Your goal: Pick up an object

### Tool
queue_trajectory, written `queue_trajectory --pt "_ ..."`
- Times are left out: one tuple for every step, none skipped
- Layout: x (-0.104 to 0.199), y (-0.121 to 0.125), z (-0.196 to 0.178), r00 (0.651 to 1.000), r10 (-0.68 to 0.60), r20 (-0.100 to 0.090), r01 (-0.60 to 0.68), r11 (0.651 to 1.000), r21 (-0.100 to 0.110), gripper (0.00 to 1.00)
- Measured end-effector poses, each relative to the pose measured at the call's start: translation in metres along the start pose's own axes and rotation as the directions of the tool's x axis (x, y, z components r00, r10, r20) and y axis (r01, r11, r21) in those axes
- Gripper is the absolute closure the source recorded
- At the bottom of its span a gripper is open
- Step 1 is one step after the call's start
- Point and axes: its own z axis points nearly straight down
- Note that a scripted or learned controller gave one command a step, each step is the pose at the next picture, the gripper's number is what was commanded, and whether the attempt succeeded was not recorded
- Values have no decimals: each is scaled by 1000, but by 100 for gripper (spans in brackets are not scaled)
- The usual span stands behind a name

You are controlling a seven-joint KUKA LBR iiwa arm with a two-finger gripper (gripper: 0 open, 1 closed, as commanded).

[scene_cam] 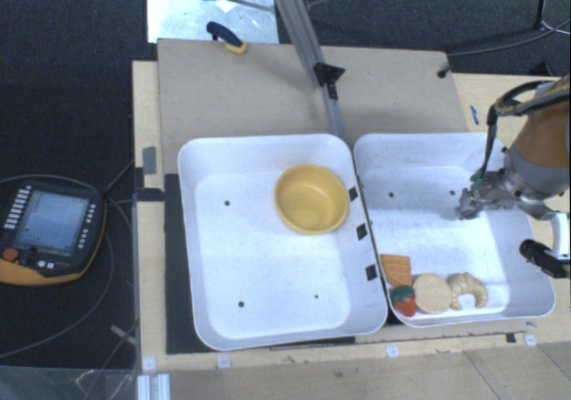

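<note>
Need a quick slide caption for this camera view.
Gripper over right bin; toy food at its near edge, yellow bowl in left bin.

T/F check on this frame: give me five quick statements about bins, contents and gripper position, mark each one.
1. The yellow bowl sits in the left bin. True.
2. The croissant lies in the left bin. False: it lies in the right bin, near its front edge.
3. The gripper is over the right bin. True.
4. The gripper is touching the round biscuit. False: the biscuit lies apart from it, toward the front of the bin, between the croissant and a red item.
5. A square cracker lies in the right bin beside the divide between the bins. True.
</note>
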Motion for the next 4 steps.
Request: queue_trajectory --pt "9 5 -49 1000 -1 0 1 1000 -2 100" --pt "13 -3 -104 1000 -1 0 1 1000 -3 100" --pt "13 -2 -113 1000 0 -1 0 1000 1 100" --pt "70 5 -125 1000 -5 -2 5 1000 1 100"
